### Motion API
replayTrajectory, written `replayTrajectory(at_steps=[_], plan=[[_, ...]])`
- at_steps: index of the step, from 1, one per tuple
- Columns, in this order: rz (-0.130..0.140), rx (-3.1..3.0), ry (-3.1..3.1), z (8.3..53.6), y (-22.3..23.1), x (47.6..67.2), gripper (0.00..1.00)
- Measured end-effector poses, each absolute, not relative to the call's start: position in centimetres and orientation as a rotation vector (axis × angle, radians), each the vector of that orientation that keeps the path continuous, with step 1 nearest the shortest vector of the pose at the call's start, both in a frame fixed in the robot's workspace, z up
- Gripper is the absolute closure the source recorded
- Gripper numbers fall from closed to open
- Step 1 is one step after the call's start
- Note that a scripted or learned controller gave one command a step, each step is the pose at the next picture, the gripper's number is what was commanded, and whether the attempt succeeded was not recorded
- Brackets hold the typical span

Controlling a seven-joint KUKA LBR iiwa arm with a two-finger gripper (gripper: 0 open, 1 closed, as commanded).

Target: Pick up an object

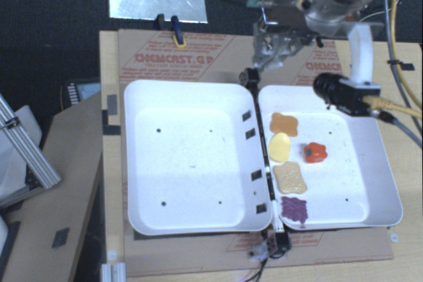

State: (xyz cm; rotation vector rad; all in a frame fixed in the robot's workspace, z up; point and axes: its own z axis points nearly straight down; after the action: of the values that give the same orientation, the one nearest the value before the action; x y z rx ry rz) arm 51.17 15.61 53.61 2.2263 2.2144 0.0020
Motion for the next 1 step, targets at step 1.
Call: replayTrajectory(at_steps=[1], plan=[[-0.017,2.218,2.233,40.56,21.19,54.05,1.0]])
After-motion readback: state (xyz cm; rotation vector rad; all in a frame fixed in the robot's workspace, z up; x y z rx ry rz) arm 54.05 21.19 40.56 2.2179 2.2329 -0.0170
